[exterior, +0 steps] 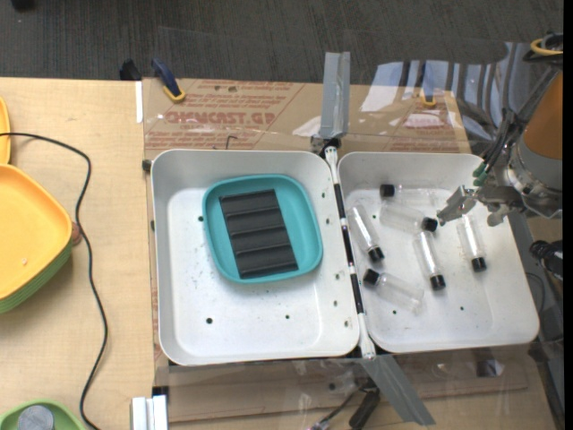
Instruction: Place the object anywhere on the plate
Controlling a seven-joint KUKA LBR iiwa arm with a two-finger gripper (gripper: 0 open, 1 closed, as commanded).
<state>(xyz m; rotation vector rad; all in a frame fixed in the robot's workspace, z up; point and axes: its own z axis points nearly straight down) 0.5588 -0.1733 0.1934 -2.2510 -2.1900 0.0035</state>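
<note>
Clear black-capped vials (pixel 428 260) lie scattered beside the teal plate (pixel 261 228); tool (pixel 467 206) grip state unclear.

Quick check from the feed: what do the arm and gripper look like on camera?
The arm enters from the right, orange near the wrist with a grey section below. Thin dark and green cables run down it. The gripper is slim light-grey metal with pale fingers.
</note>
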